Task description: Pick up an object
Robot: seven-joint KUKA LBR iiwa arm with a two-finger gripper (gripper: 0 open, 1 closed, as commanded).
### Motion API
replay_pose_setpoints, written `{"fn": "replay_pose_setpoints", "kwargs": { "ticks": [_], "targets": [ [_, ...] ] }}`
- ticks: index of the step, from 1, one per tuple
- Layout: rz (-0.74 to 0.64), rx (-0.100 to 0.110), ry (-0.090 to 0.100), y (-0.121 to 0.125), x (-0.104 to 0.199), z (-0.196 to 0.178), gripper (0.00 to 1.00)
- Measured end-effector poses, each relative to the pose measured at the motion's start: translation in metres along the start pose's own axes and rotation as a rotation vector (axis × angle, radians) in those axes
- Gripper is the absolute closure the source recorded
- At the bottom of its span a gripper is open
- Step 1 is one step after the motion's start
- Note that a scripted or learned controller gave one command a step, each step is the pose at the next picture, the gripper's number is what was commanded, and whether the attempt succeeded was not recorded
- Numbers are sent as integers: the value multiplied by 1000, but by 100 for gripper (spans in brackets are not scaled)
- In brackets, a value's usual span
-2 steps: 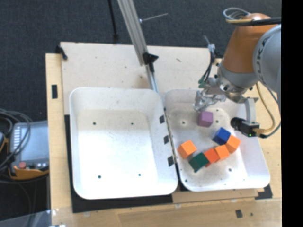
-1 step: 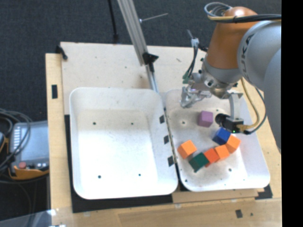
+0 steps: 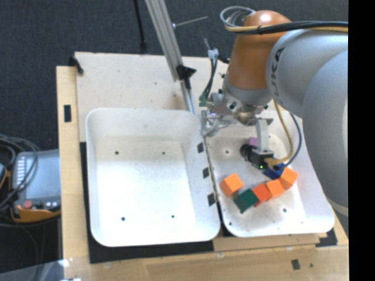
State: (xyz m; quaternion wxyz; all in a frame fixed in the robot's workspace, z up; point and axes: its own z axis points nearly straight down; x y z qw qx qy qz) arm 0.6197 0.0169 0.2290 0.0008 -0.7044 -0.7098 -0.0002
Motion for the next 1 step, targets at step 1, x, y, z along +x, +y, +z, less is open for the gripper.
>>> {"fn": "replay_pose_setpoints", "kwargs": {
  "ticks": [1],
  "targets": [
    [0,-2,0,-1,44,-8,100]
  ]
}}
